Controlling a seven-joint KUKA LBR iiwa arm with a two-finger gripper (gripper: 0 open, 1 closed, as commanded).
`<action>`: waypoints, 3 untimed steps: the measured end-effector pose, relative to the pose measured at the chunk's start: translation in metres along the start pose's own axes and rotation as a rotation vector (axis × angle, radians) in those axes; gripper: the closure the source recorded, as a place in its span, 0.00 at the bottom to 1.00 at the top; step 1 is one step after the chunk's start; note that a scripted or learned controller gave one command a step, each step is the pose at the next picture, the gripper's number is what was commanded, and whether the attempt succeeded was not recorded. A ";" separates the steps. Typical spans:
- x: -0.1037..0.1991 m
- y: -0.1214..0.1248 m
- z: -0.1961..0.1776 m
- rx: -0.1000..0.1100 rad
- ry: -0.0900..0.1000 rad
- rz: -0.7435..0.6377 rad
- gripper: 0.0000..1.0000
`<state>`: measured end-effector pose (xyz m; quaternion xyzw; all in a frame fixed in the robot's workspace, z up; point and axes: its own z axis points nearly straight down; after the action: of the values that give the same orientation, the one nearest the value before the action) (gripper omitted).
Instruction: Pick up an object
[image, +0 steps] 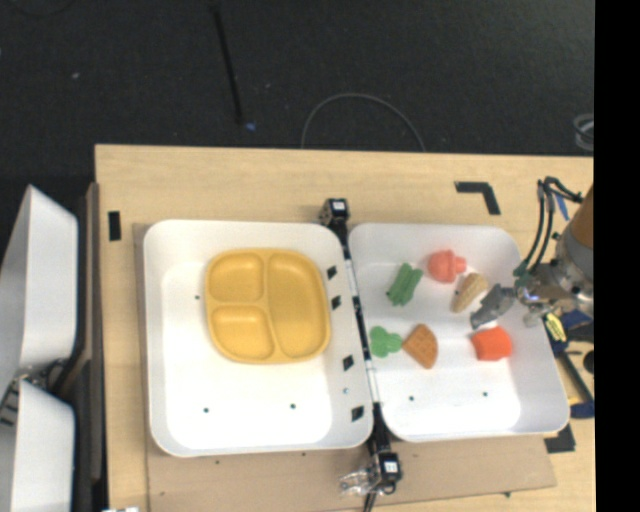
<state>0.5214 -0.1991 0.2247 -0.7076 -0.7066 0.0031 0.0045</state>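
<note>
While the grey end effector (497, 303) hovers in the right white bin (450, 420), finger spread unclear, just above a red-orange plastic block (491, 344), beside a tan bread-shaped toy (467, 292)

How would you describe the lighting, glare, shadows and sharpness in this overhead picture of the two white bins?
In the camera view, lighting is even; the two shallow white bins look bright, almost washed out, while the floor beyond the bench is dark. Shadows are faint, only thin ones beside the yellow three-compartment plastic plate. The whole view is soft, so the small toys' edges blur, and the grey two-finger gripper looks smeared.
</note>
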 end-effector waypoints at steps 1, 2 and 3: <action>0.000 0.003 -0.006 -0.011 -0.003 -0.003 0.00; 0.010 0.002 0.047 -0.007 -0.002 -0.001 0.00; 0.016 0.000 0.107 -0.008 -0.002 0.001 0.00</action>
<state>0.5200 -0.1832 0.1178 -0.7081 -0.7062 0.0012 0.0010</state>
